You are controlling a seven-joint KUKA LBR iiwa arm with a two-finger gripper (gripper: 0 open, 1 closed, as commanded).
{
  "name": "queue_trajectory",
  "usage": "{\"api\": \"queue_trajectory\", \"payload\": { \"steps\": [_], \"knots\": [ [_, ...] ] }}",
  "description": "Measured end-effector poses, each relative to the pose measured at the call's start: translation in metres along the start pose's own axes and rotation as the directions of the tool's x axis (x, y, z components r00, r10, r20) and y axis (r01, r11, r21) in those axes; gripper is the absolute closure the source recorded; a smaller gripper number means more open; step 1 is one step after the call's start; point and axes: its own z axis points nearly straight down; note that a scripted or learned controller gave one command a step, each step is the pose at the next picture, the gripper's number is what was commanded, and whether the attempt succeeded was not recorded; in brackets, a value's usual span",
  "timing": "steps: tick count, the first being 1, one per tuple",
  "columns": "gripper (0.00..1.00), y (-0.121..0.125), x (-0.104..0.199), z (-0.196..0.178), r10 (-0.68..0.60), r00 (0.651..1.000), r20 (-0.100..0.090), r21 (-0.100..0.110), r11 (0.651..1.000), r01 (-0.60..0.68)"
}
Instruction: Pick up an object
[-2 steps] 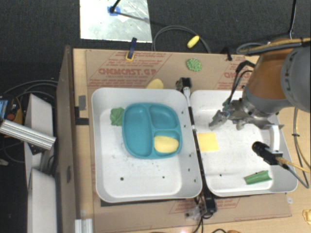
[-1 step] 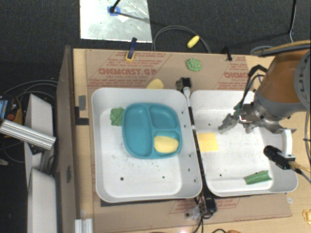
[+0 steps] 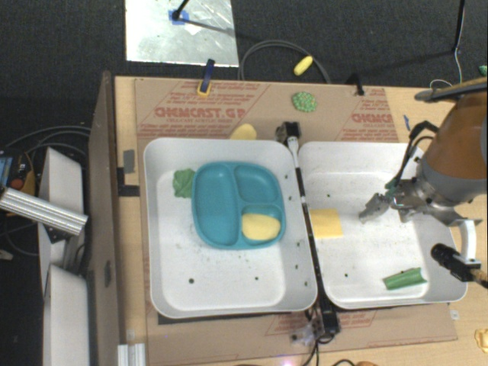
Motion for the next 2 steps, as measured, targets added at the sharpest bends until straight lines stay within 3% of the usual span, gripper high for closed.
{"api": "queue_trajectory", "payload": {
  "steps": [1, 2],
  "knots": [
    [0.0, -0.005, 0.057, 0.084, -0.011, 1.0, -0.004, 0.002, 1.0, 0.012],
    [0.0, 0.059, 0.04, 0.08, -0.009, 1.0, 0.0, -0.008, 1.0, 0.009]
  ]
}}
